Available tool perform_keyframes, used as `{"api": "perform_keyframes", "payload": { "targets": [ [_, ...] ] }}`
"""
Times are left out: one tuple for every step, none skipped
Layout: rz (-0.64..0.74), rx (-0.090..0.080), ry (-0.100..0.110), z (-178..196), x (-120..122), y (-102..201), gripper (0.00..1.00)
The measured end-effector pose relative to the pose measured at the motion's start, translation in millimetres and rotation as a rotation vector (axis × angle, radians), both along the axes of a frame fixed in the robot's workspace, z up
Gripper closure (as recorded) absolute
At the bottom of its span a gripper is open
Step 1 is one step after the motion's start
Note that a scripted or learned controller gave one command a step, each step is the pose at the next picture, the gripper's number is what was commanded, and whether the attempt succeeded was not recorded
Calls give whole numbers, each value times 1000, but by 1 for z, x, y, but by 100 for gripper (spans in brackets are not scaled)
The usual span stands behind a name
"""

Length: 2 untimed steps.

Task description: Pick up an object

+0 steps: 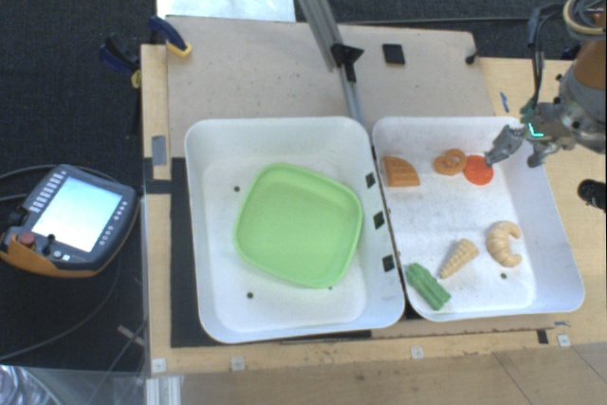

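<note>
Gripper hangs over right bin's far right rim, fingers spread, nothing between them. Red piece lies just beside its left finger, touching orange ring; croissant, cone nearer.

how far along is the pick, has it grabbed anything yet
Nothing looks picked yet. The gripper hangs open at the right bin's far edge, nothing between its fingers, just beside the red toy. The croissant, cone and green piece lie untouched. Closing on something and lifting remain.
</note>
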State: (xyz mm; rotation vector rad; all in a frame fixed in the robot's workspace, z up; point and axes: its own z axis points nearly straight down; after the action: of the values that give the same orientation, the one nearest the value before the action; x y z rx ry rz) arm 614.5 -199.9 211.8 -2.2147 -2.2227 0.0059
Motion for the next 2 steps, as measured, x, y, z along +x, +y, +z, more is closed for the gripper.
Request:
{"api": "perform_keyframes", "payload": {
  "targets": [
    [0,0,0,0,0,0,0],
    [0,1,5,-63,-8,4,0]
  ]
}}
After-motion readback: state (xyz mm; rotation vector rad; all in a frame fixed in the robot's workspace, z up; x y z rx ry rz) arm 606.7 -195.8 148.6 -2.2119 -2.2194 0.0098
